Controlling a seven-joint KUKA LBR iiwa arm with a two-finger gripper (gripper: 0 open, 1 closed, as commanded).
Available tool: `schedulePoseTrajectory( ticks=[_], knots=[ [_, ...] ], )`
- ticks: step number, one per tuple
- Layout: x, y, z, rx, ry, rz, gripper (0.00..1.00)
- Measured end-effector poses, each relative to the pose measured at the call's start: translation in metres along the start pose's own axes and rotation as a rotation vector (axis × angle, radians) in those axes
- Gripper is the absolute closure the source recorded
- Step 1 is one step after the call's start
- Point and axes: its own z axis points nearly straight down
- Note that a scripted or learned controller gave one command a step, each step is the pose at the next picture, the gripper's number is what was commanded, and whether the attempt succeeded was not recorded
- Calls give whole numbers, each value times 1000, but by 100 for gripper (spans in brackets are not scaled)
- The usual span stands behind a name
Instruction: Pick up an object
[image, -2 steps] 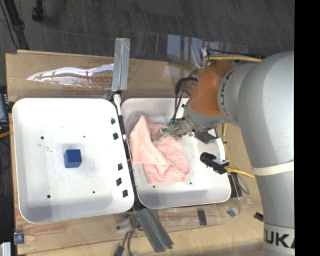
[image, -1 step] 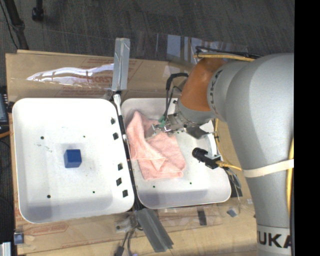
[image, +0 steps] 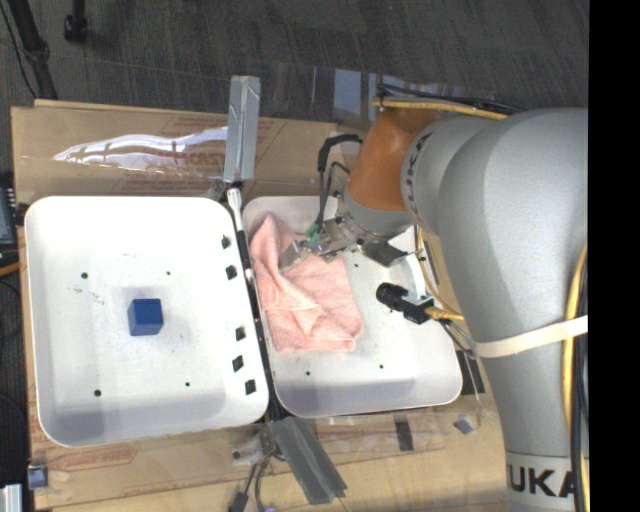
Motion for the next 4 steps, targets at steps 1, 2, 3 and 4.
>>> schedulePoseTrajectory(
  ticks=[1,2,3,4],
  knots=[
    [-23,20,0,1,1,261,0],
    [-19,22,1,5,4,100,0],
    [3,27,1,5,3,-94,0],
    [6,28,1,6,3,-151,0]
  ],
)
